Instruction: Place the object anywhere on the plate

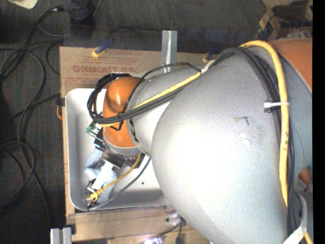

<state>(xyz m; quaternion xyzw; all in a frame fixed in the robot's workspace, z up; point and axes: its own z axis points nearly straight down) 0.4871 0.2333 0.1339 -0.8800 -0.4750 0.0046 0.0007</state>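
Grey arm [228,146] is sunk into the white bin [76,151] w/ gripper [101,179] over pale-blue stuff [96,161]; finger state, object and plate can't be told, so a blind miss is risked.

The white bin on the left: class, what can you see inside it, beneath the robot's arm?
Inside the white bin, the orange band and wrist hang over a pale blue item, with cables trailing nearby. The grey arm covers the rest, so any plate or other object is hidden.
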